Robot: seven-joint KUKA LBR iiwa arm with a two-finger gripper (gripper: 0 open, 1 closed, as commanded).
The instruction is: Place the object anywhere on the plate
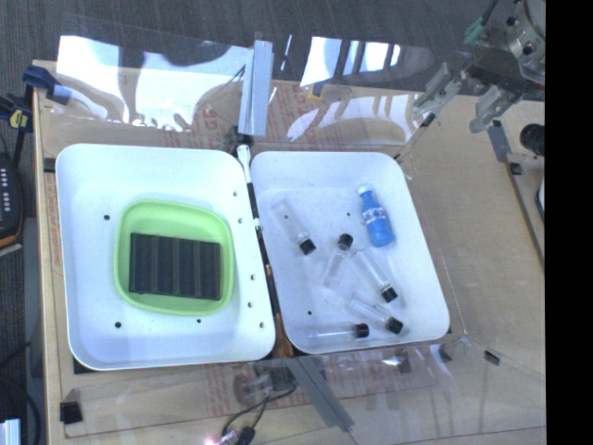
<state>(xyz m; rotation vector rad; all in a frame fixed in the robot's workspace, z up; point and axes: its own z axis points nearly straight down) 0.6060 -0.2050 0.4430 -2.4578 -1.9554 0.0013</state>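
Hovering above the table beyond the right white bin (422,248), the claw (459,105) spreads its fingers wide, gripping nothing. A small blue plastic bottle (375,217) lies among clear black-capped vials (371,272); the lime-green plate (173,259) sits in the left bin (83,211).

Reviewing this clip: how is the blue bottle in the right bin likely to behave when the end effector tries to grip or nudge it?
The blue bottle lies on its side and looks cylindrical, so a nudge would probably roll it across the right bin. It looks small and likely light, easy to knock away. Its smooth surface may slip between fingers. Clear vials lie nearby, so it could bump them.
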